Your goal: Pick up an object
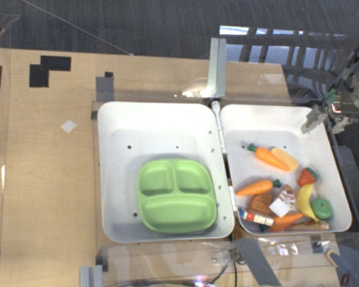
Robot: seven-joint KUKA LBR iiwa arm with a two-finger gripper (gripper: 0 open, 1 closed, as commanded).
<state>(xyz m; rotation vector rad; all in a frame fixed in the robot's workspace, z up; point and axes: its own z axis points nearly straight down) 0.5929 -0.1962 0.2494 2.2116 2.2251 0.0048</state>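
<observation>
Hovering over the right bin's [338, 178] far corner, metal jaws whose opening I cannot tell; glossy plastic carrots [267, 156] below.

Divided plate [177, 195] in left bin [116, 124], lower centre of frame. Toy food pile [281, 202] in right bin [257, 121], lower right. Gripper [314, 121] above right bin's upper-right corner.

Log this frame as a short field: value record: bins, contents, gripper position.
left bin: holds a green divided plate
right bin: toy food heaped at the near end
toys seen: carrot, second carrot, banana, strawberry, green round piece
gripper: above the far right corner of the right bin, apart from the toys
held: nothing seen between the fingers
task state: no object picked up yet
</observation>
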